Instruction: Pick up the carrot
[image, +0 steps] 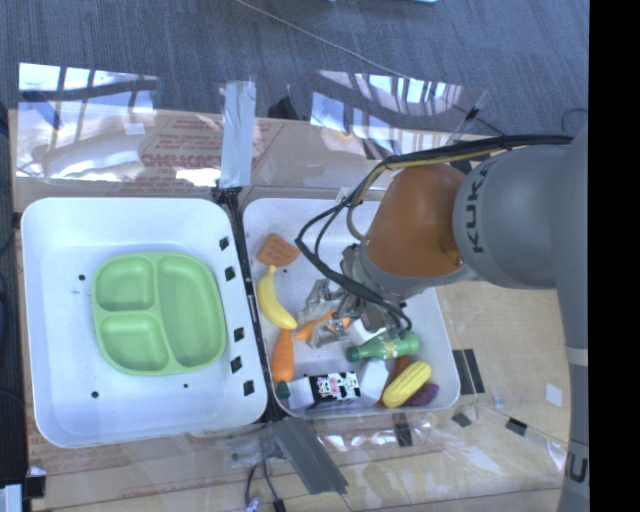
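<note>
The carrot (284, 355) lies in the right bin (440, 310), low and left of the frame's middle, running roughly up and down close against the bin's left wall with its dark tip toward the bottom. It looks like a toy of hard, smooth plastic: I judge it light and stiff, not likely to crush, but slick enough to squirt out if I close on its taper. My best hold would be across the thick middle of its body, jaws set crosswise to its length. My gripper (325, 305) hangs just up and right of it, over the clutter in the middle of that bin; from this slant I cannot tell how wide my jaws stand, nor that anything is between them. Room is tight: the banana (274, 300) lies just above the carrot's upper end, near or touching it, the black and white carton (333, 387) sits just to its lower right, and the wall leaves scant space for a finger on the left side. The green bottle (385, 348) and the yellow corn (407, 383) lie further right, clear of my path. The left bin (50, 300) holds a green divided plate (160, 312), with open room around it.
</note>
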